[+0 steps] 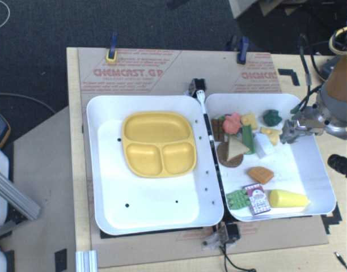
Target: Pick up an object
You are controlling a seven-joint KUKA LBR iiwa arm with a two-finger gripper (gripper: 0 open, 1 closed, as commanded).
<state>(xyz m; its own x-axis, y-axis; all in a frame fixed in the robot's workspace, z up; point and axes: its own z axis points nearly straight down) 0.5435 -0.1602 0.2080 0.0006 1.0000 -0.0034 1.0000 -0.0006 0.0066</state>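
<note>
Your gripper (288,134) hangs low at the right side of the right bin (309,169), and you cannot tell whether it is parted or closed; nothing shows between its tips. Just to its left lies a pale yellow piece (269,133), with a white block (263,146) touching that piece's near side. Up and left of the gripper sits a dark green toy (271,117). Further left you see a green bar (248,139), a pink toy (232,123) and a brown cookie (229,153). Nearer you than the gripper lie an orange waffle (260,175), a yellow block (288,199), a small printed packet (257,200) and a green piece (237,199). Well to the left, the other bin (105,152) holds 1 yellow divided plate (159,143) with 3 compartments.
</note>
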